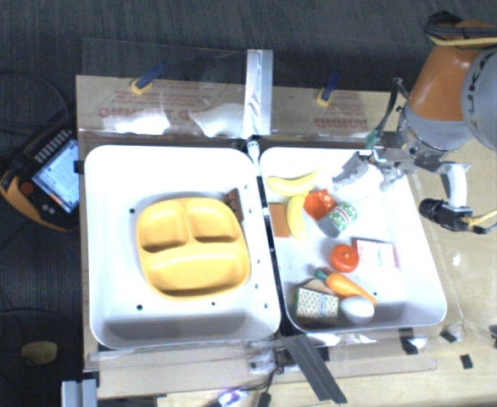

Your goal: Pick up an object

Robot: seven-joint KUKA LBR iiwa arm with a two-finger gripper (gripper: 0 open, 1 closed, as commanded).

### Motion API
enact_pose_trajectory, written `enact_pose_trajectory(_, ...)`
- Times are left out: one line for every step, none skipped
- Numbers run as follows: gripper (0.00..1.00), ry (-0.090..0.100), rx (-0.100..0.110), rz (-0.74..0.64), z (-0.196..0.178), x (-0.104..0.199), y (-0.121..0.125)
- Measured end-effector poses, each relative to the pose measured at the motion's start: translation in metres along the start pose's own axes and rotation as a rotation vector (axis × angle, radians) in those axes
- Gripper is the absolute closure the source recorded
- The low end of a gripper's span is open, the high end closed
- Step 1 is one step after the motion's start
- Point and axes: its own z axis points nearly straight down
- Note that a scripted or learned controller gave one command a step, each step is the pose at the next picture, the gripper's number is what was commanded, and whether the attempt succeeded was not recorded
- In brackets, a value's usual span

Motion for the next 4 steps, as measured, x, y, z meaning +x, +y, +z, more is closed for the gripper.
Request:
enact_pose_trajectory(0.0, -0.002, -0.001, -0.007, 0.105, 0.032, -0.017)
enact_pose_trajectory(0.0, -0.007, -0.014, -0.014, 0.113, 0.055, 0.017)
enact_pose_trajectory(1.0, -0.006, -0.009, -0.013, 0.107, 0.055, 0.017)
enact_pose_trajectory(1.0, -0.003, -0.005, 0.091, -0.011, 0.115, 0.007)
